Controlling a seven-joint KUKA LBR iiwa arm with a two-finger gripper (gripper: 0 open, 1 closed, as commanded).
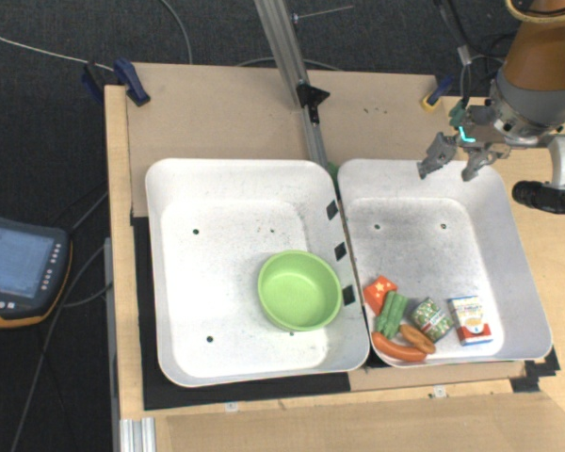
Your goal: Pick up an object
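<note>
Hovering over the far rim of the right bin (508,205), my jaws (452,158) hang apart, holding nothing. Small objects cluster at its near edge: carrot (400,348), cucumber (391,314), carton (470,319). Best approach: descend vertically, straddling one isolated piece.

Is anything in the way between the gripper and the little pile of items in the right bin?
Nothing visible. The gripper hangs open over the right bin's far rim, and bare bin floor lies between it and the small items at the near edge.
</note>
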